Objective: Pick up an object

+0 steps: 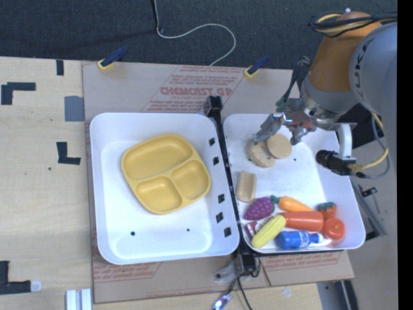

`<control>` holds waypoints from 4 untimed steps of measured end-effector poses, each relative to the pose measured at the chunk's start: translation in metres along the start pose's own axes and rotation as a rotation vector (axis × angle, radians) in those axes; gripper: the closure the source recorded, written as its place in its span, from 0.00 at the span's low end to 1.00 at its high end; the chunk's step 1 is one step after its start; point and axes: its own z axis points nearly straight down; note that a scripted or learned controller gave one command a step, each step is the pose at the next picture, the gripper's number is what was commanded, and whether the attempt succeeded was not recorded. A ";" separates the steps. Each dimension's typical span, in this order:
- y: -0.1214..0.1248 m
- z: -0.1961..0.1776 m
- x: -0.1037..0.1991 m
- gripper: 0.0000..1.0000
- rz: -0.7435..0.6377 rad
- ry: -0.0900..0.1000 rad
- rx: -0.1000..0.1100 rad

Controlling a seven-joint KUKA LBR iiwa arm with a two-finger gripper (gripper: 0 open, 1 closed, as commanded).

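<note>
My gripper (282,131) hangs over the back of the right bin (335,179), its fingers spread open just above two round tan cookie-like pieces (269,150). Nothing sits between the fingers. Further forward in this bin lie a tan bread slice (246,186), purple grapes (259,208), a carrot (294,205), a yellow corn cob (268,230), a red sausage (301,221), a tomato (333,228) and a blue bottle (297,240).
The left bin (110,192) holds a yellow three-compartment tray (166,172). A black divider clip strip (221,166) runs between the bins. A white cable (193,31) loops at the back, and the arm's body with cabling (342,160) overhangs the right bin's right rim.
</note>
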 end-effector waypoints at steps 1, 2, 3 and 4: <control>-0.022 -0.112 0.043 0.00 -0.005 0.000 -0.011; -0.041 -0.337 0.002 0.00 0.001 -0.005 -0.019; -0.038 -0.333 0.004 1.00 -0.001 -0.003 0.006; -0.105 -0.259 -0.057 1.00 0.009 0.001 0.009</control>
